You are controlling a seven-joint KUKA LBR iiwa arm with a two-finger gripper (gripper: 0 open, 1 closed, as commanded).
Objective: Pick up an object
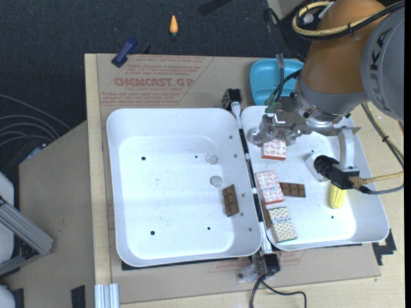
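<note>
My gripper (272, 133) hangs over the far left part of the right bin (369, 204). A small red-and-white patterned box (274, 149) lies right below it, its top edge under the gripper; whether they touch I cannot tell. Two more patterned boxes (270, 186) (282, 224) lie along the bin's left wall. A brown bar (293, 189) rests beside the middle box. A yellow object (336, 197) lies toward the right. The left bin (160, 230) holds another brown bar (230, 199) near its right wall.
A light blue object (266, 79) sits on the board behind the right bin. Two small grey discs (212, 160) (216, 181) lie in the left bin. A blue item (124, 52) and a small orange item (173, 24) lie beyond the board's far edge.
</note>
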